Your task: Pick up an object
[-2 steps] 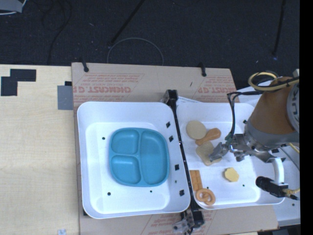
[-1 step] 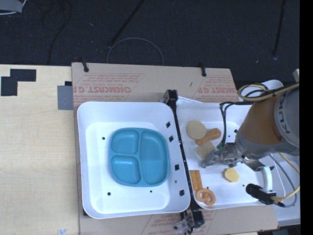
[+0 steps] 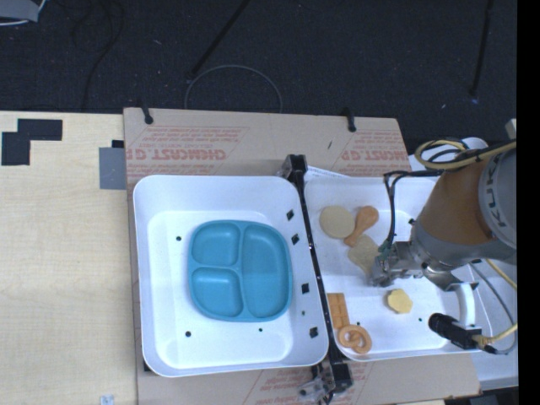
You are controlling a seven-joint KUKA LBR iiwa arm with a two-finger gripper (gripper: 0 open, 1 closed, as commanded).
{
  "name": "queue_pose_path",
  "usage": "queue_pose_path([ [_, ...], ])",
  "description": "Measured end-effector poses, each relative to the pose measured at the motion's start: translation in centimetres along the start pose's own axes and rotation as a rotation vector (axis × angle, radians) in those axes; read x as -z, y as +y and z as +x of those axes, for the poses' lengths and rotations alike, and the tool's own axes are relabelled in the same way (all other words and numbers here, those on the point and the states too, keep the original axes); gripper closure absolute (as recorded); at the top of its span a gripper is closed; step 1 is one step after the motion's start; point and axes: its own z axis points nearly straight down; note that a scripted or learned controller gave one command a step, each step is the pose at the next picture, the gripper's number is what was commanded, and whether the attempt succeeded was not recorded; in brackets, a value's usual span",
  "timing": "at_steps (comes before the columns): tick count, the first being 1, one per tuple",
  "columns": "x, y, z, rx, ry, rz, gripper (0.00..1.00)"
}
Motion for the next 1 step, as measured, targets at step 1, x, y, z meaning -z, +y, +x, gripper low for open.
queue_pose_path([
  [1,6.29,0.09,-0.10,0.008,-0.001,-0.004,1.00],
])
